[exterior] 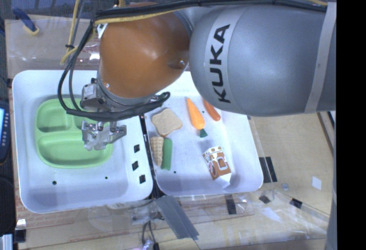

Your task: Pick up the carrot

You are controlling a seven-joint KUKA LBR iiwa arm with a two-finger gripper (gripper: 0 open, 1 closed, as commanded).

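The carrot [195,115], orange with a small green stem end, lies in the right bin [246,180] near its back, pointing away from me. My gripper [101,134] hangs over the left bin [34,191], above the right part of a green divided tray [54,123]. It is well to the left of the carrot, across the wall between the bins. Nothing can be seen held in it. The arm's orange band and grey body cover the back of both bins.
In the right bin a bread slice [167,122] lies just left of the carrot and a second orange piece [211,111] just right of it. A waffle cone [156,149], a green stick [167,153] and a snack packet [218,164] lie nearer the front.
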